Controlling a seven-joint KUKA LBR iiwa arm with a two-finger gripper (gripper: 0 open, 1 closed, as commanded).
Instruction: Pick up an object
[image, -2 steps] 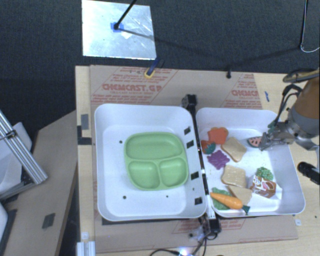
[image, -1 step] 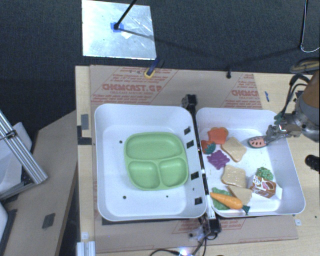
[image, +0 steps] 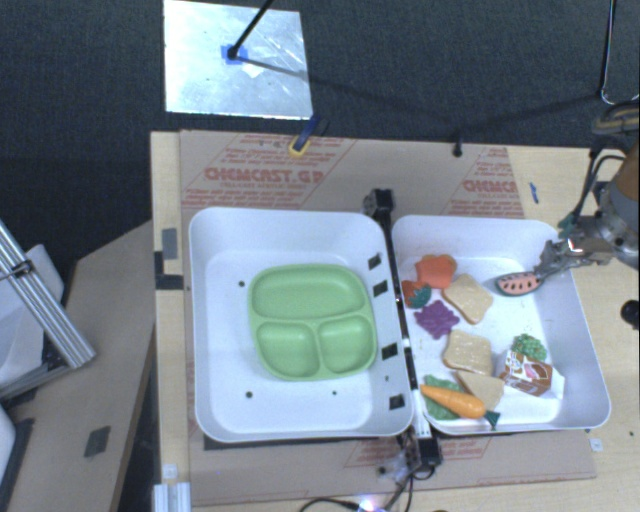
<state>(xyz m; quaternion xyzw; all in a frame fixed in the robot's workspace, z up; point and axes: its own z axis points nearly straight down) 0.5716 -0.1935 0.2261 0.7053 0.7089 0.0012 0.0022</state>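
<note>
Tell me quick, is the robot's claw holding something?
Gripper: above the right bin's far right side, by the watermelon slice; open or shut cannot be told, nor whether it holds the slice.

A robotics lab: a bench (image: 120, 290) bears two white bins (image: 210, 300) on Chemcast-printed board (image: 270, 165), toy food fills the right bin, aluminium framing (image: 40, 310) stands at left, and cables (image: 420, 125) cross dark carpet (image: 80, 100) beyond.

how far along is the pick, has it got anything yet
The pincer is at the right bin's upper right edge, with the watermelon slice right at its tip. A grip is not confirmed. Bread slices, the carrot and other toys lie in that bin; the green tray sits in the left bin.
</note>
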